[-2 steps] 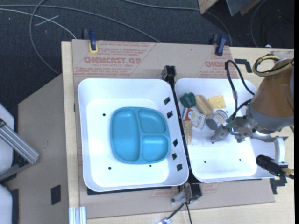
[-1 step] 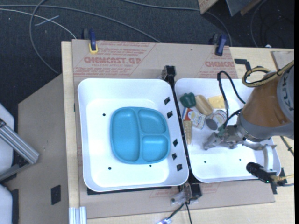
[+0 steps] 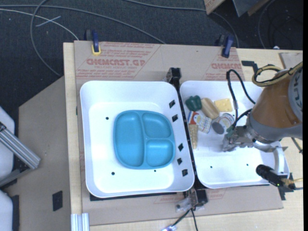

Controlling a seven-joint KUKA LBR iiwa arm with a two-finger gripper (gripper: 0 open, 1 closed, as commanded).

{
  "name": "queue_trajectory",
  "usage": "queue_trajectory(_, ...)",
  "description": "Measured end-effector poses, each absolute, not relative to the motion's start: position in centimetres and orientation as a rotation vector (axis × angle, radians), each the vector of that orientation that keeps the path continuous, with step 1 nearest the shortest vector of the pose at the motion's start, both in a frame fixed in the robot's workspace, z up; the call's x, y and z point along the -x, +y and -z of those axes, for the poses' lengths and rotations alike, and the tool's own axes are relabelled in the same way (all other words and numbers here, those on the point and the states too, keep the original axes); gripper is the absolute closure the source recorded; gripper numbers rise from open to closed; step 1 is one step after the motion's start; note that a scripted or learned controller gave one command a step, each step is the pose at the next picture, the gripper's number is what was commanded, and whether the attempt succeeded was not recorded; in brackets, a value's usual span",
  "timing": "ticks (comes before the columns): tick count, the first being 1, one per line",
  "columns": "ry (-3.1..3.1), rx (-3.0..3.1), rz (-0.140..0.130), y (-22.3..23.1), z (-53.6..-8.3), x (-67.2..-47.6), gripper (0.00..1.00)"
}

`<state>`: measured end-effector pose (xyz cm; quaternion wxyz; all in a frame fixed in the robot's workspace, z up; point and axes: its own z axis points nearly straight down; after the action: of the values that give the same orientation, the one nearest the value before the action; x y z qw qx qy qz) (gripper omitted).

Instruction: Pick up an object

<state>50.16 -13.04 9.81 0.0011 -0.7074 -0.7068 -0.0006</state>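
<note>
Down in the right bin (image 3: 226,177), the gripper (image 3: 232,142) is low over the white floor. I cannot tell how it is set, because it is small and dark. Just left and far of it lies a heap of little things: a grey can (image 3: 221,125), a tan roll (image 3: 209,108), a yellow block (image 3: 223,104) and a green toy (image 3: 193,102). Over in the left bin (image 3: 94,129) sits a blue plate (image 3: 143,139) with three parts.
</note>
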Motion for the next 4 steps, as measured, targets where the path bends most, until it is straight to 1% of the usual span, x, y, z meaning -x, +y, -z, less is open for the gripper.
queue_trajectory(2, -2.223, 2.221, 0.001, -12.4, -19.5, -48.6, 1.0)
queue_trajectory(3, -2.224, 2.222, 0.003, -12.4, -23.9, -48.7, 1.0)
queue_trajectory(4, -2.228, 2.216, 0.004, -7.6, -24.7, -51.1, 1.0)
